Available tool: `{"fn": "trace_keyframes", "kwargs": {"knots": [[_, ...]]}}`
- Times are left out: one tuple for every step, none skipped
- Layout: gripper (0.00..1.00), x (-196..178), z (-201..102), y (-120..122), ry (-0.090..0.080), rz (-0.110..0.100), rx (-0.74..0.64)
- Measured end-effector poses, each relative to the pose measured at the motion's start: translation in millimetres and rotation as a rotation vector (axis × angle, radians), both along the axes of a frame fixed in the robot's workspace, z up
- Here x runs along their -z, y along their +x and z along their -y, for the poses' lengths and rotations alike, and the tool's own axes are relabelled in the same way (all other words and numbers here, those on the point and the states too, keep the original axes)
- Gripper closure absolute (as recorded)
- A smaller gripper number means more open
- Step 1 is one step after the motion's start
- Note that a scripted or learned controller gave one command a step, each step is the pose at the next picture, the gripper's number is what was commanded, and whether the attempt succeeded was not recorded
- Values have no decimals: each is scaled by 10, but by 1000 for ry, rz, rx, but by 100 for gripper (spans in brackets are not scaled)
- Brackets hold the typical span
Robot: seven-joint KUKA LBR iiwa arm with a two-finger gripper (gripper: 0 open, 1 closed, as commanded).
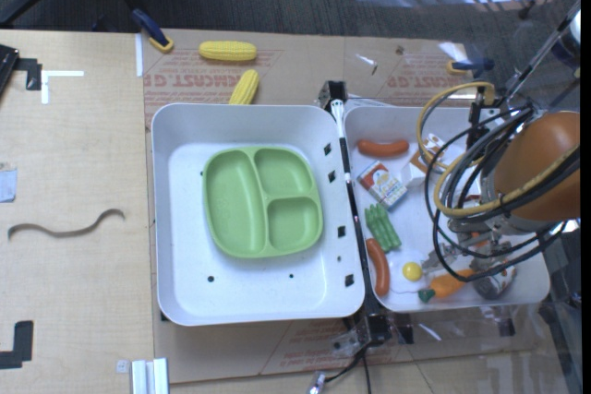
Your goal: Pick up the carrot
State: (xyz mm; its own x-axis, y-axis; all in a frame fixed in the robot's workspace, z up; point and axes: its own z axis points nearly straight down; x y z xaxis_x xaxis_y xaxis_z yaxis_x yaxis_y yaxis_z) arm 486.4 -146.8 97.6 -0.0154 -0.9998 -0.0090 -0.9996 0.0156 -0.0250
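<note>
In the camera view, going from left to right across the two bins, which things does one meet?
Green divided plate → green beans → small yellow ball → carrot → grey arm with its orange band.

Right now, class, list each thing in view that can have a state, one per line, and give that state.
carrot: lying in the right bin, at the gripper.
gripper: low over the carrot.
green divided plate: flat in the left bin.
hot dog: lying at the right bin's far end.
carton: lying tilted.
corn cobs: lying outside the bins.
</note>
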Motion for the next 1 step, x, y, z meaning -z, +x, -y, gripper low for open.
{"fn": "trace_keyframes", "kwargs": {"knots": [[100, -82, 1, -1, 0, -4, 8]]}}
